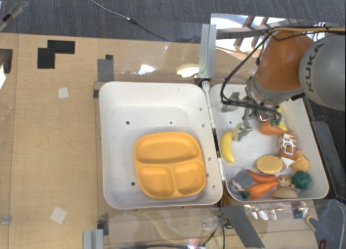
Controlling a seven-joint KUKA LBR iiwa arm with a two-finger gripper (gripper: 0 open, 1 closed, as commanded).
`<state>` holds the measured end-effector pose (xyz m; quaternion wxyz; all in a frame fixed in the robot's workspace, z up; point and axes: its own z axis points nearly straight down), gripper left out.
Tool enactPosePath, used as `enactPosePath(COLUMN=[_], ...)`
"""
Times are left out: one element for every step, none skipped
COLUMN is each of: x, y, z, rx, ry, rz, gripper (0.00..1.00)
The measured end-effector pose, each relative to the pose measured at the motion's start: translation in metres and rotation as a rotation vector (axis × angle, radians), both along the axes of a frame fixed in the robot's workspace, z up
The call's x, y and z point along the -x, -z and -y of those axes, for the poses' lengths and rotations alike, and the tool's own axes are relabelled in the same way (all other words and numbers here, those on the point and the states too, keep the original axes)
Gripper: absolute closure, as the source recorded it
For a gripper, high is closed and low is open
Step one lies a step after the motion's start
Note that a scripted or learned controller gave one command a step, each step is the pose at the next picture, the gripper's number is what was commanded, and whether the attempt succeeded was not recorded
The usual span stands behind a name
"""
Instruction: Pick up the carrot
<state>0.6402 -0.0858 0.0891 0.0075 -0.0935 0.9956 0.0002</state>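
Orange and tapering, the carrot [263,189] lies at the near edge of the right bin [320,159], its tip pointing toward the bin's near-left corner, crowded by other toy food: a red pepper-like piece [258,177] just behind it, a round biscuit [269,164] further back, a green broccoli piece [302,180] to its right. A second orange item [272,129] sits near the far side of the bin, close under the arm. The end effector [250,124] hangs over the far half of that bin, beside the banana [227,146], well apart from the carrot. Whether it is apart or together cannot be told at this angle; nothing is seen between its tips. The yellow tray [170,163] rests in the left bin [116,150] on the tabletop [48,150]. Judging by this, the task is at the approach stage, with no grasp made. The next move calls for travelling toward the near edge, lining up across the carrot's body, and descending without nudging its close neighbours.
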Motion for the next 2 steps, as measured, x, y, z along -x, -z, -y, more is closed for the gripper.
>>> enactPosePath(x=[-0.003,0.054], y=[-0.015,-0.100], z=[0.001,-0.041], rx=[0.000,0.003], ry=[0.001,-0.184], rz=[0.011,0.000], gripper=[1.00,1.00])
